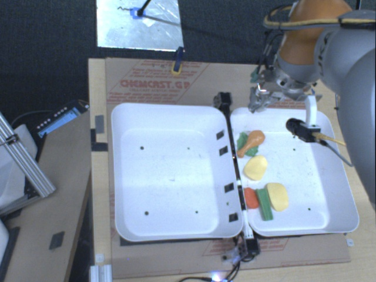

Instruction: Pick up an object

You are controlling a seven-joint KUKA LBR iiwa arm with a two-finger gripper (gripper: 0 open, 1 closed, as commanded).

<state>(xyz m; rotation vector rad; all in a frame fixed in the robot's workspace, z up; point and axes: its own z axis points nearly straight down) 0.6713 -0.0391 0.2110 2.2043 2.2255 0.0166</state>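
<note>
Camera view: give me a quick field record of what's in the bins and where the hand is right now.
left bin: shallow white plastic bin, bare floor in view
right bin: shallow white plastic bin, holds all the objects
objects: orange toy chicken drumstick lying over a green piece; pale yellow rounded toy; red-orange piece; dark green stick against a yellow lumpy toy
grouping: all near the right bin's left wall
hand: hand above the right bin's far left corner
held: nothing seen in the hand
</note>
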